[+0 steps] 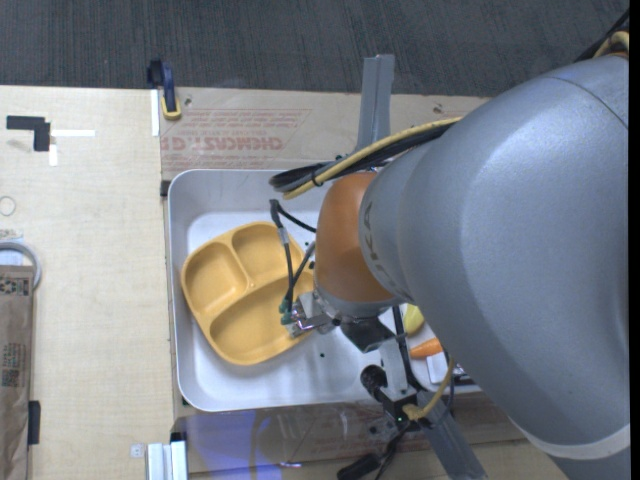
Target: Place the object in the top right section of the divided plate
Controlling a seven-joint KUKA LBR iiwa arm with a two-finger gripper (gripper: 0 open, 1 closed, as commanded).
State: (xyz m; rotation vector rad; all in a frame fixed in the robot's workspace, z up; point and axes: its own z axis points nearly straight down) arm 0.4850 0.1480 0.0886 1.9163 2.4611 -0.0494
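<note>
A yellow divided plate [240, 293] is seen lying in a white bin [185, 368] at the middle of the frame, on a pale worktop [90, 298]. The grey arm [500, 258] is stretched in from the right, and its wrist is hung over the plate's right edge. The claw [300, 320] is masked by the wrist, so whether anything is gripped cannot be told. The object itself cannot be made out. The step is judged best done by centring over the plate's upper right compartment before release, low enough that nothing rolls across a divider.

divided plate [235, 293] in left bin [200, 193], arm [480, 258] right
</note>
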